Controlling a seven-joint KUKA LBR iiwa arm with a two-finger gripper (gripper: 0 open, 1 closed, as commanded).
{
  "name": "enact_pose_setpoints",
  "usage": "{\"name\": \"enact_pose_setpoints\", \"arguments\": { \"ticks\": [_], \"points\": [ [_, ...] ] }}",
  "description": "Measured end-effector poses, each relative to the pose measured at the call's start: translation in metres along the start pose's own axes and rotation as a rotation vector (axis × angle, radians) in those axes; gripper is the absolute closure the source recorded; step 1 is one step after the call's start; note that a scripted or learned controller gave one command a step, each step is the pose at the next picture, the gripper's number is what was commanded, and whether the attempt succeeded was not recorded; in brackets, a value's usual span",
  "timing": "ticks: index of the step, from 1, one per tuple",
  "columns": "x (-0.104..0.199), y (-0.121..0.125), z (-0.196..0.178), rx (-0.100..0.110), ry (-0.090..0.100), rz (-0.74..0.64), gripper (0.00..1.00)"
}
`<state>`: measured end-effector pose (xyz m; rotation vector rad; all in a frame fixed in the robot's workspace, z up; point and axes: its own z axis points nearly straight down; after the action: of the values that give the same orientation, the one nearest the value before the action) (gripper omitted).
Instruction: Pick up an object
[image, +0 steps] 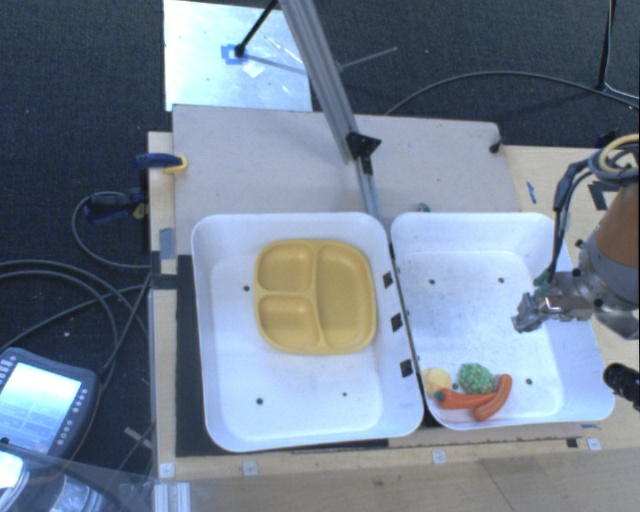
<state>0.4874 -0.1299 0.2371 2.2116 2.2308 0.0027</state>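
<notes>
The toy food (472, 390) lies clustered in the near corner of the right bin (470, 250). My claw (530, 315) hovers beyond it, near the right wall; I cannot tell its state. I should descend centred on one piece, clear of the wall. The yellow tray (315, 297) occupies the left bin (225, 330).

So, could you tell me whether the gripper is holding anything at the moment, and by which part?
Nothing is seen held. The gripper hangs over bare floor of the right bin, apart from the toy food at the bin's near edge.
</notes>
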Motion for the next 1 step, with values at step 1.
{"name": "enact_pose_setpoints", "arguments": {
  "ticks": [1],
  "points": [
    [0.0441, 0.0004, 0.0056, 0.000, 0.001, -0.001, 1.00]
  ]
}}
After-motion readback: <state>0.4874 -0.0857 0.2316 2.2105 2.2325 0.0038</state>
